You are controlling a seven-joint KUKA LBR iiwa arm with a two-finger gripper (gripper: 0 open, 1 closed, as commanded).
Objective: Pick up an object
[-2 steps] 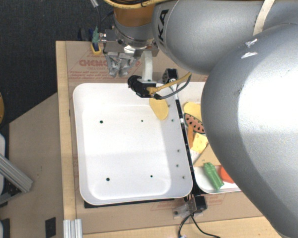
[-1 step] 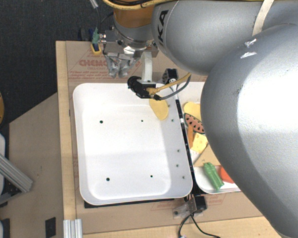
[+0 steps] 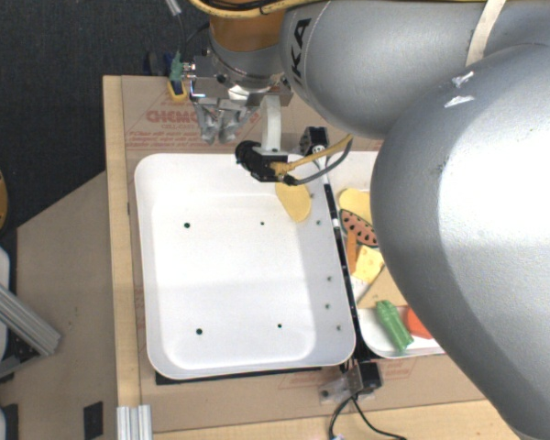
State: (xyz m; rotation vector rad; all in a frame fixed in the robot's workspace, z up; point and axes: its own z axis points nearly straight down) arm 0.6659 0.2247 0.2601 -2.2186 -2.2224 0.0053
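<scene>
My gripper (image 3: 218, 128) hangs over the back rim of the left bin (image 3: 165, 246), above the cardboard edge. Its two short grey fingers point down, shut, with nothing between them. A pale yellow, rounded object (image 3: 295, 203) lies in the left bin close to its right wall, to the right of the gripper and nearer the front. The right bin (image 3: 371, 342) holds a watermelon-slice toy (image 3: 357, 228), a yellow piece (image 3: 368, 264), a green stick-like toy (image 3: 393, 326) and an orange item (image 3: 418, 324), partly hidden under the arm.
The big grey arm (image 3: 458, 154) covers most of the right bin. A black fitting with a yellow cable (image 3: 257, 161) hangs off the wrist just above the yellow object. Brown cardboard (image 3: 156, 117) borders the bins at the back and left.
</scene>
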